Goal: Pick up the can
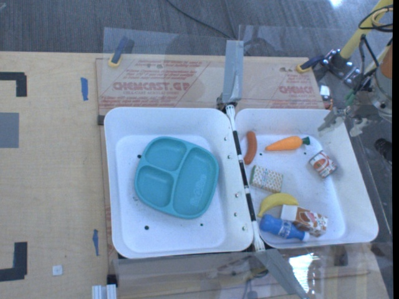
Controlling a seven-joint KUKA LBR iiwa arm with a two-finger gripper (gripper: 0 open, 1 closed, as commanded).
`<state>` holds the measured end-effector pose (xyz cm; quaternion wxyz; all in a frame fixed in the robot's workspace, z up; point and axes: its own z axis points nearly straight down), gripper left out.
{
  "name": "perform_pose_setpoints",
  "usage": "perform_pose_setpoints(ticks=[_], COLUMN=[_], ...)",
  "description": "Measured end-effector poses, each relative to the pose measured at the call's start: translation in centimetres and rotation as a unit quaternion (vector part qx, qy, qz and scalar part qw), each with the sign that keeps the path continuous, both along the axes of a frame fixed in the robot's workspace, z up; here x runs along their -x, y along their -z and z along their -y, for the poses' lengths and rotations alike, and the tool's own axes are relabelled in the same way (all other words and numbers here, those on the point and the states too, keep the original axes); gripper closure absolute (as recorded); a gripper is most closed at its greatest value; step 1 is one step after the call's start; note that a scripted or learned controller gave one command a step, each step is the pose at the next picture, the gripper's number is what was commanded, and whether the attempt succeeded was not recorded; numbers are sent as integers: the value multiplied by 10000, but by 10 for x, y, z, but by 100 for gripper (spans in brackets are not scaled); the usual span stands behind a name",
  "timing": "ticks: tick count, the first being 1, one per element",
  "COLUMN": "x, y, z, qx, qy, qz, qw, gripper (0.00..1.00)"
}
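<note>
The can (322, 164) is small, with a red and white label, and lies on its side in the right part of the right bin (355, 185). My gripper (342, 124) hangs over that bin's back right corner, above and slightly right of the can and apart from it. Its fingers (328, 123) are spread open with nothing between them. The arm comes in from the right edge behind it.
In the right bin also lie a sausage (250, 147), a carrot (287, 144), a cracker box (267, 179), a banana (278, 200), a blue bottle (283, 228) and a small packet (311, 220). The left bin (118, 167) holds a teal divided plate (177, 177).
</note>
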<state>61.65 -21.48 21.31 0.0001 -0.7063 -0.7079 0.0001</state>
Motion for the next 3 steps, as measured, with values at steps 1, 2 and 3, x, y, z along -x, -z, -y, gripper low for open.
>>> perform_pose_setpoints(ticks=[1,2,3], x=[13,14,-30], y=[115,106,2], z=[3,5,-25], qx=[-13,11,11], qy=[-709,-699,444], qz=[42,39,16], qw=[9975,9975,9990], gripper=[0,100,100])
